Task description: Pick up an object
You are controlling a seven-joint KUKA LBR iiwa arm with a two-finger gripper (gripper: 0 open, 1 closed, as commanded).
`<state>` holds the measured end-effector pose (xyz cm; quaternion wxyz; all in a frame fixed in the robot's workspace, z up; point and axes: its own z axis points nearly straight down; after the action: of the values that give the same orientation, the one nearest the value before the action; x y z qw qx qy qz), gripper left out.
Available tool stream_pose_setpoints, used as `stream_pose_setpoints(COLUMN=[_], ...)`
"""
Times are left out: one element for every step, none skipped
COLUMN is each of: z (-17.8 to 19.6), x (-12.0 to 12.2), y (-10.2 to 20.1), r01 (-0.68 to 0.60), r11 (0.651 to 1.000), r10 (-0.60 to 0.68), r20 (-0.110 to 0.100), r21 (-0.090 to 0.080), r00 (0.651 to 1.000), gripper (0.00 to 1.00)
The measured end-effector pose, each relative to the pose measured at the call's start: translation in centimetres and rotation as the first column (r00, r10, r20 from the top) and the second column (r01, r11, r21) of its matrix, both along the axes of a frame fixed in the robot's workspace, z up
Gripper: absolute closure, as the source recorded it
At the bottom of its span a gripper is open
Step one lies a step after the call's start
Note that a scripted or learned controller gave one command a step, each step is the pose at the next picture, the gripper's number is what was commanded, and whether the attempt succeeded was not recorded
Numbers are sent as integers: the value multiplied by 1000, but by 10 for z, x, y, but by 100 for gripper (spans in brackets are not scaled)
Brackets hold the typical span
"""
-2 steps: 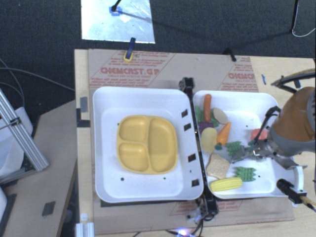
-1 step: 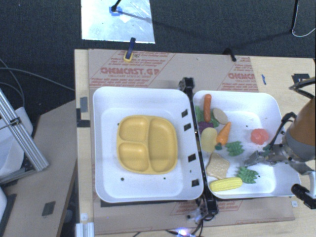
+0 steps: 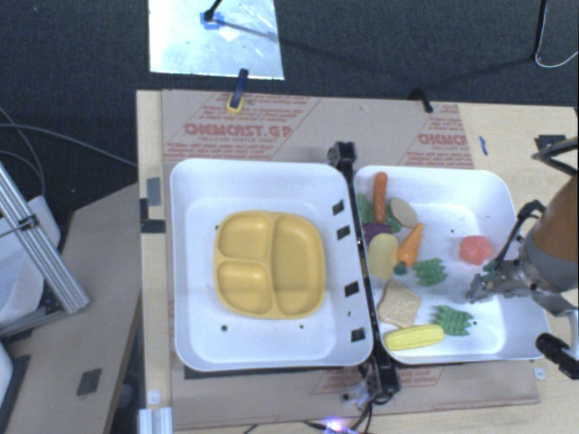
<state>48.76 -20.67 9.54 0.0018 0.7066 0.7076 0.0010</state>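
Seemingly empty, the gripper was seen low at the frame's right, its spread undeterminable, between tomato and green sprig; a descent there could be wasted on bare bin.

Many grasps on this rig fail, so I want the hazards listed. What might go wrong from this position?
1. The end effector hangs over bare bin floor between the tomato and a green leafy piece, so closing here may catch nothing.
2. The food is crowded along the right bin's left side; reaching there may nudge neighbours such as the corn.
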Motion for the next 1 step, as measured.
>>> stream_pose_setpoints(z=[8], x=[30], y=[19], r01=[-5], r11=[1000], r10=[5], r20=[0], r21=[0], r00=[1000], gripper=[100])
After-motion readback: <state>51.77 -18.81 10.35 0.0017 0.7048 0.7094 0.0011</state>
